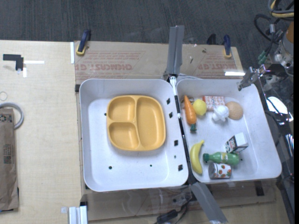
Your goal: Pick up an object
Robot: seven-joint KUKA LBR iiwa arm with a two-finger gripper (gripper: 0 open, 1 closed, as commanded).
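You are looking at the right bin (261,125), all targets sitting in it: carrot (189,110) and lemon (200,107) near its left wall, banana (195,157), green bottle (222,158) and can (220,171) crowding its front. The gripper's (246,80) state cannot be told; it is hovering at the back rim. Risk: crowding front items are deflecting a descent.

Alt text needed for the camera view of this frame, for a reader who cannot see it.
Two shallow white bins sit side by side: the left bin holds a yellow three-compartment plastic tray; the right bin holds small items including an orange toy carrot, yellow banana and green bottle. The grey arm is at the right edge.
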